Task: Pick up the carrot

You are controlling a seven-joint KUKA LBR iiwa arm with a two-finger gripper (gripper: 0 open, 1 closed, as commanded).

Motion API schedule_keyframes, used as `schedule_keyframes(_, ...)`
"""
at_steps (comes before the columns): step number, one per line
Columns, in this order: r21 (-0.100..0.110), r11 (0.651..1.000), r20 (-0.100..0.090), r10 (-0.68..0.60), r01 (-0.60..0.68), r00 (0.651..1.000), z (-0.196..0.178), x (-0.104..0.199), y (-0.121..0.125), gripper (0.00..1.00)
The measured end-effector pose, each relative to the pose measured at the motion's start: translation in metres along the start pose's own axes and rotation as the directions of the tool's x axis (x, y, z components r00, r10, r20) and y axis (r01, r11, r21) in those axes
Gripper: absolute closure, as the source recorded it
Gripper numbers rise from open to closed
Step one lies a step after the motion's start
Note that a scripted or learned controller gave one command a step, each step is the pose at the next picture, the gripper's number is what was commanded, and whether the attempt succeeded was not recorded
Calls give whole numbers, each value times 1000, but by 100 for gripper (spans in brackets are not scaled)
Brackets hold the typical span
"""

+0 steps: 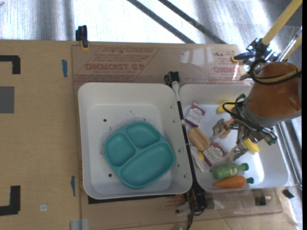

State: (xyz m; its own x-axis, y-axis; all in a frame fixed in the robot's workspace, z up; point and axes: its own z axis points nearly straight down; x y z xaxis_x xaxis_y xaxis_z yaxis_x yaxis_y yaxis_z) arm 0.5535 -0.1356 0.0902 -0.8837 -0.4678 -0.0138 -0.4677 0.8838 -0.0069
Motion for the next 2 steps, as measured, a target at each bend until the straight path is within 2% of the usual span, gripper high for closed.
schedule_keyframes(1,1,956,2,293,-293,956,-1,-5,38,0)
schedule_keyframes(2,1,976,2,217,-217,976,2,-70,-24,0)
